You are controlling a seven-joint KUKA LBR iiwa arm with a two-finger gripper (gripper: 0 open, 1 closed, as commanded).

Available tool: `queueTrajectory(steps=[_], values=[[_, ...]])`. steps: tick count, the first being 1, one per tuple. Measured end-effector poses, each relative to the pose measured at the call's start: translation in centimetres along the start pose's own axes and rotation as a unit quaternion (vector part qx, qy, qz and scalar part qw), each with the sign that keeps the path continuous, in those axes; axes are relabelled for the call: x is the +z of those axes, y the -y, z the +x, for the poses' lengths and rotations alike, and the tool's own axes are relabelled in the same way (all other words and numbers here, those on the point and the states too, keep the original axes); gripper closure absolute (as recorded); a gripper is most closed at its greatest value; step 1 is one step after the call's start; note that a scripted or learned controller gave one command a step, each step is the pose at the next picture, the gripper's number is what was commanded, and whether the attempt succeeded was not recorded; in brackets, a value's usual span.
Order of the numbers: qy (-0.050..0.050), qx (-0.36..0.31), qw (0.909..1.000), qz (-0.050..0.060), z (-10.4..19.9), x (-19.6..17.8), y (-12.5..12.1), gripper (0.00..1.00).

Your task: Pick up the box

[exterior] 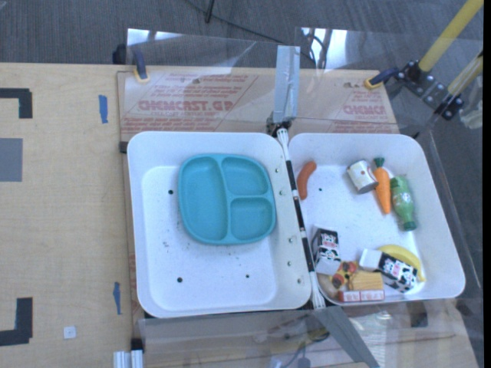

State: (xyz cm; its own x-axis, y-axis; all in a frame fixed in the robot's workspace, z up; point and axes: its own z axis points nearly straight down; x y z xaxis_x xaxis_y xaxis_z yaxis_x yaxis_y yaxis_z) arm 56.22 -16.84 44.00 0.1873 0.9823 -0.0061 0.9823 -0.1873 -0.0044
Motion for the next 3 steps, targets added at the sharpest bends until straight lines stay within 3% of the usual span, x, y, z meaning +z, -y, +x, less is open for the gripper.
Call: queueTrajectory(steps=[3], values=[[0.006, -0.007, 1.0000, 0.001, 0.4, -2.3, -0.8, 1.00]])
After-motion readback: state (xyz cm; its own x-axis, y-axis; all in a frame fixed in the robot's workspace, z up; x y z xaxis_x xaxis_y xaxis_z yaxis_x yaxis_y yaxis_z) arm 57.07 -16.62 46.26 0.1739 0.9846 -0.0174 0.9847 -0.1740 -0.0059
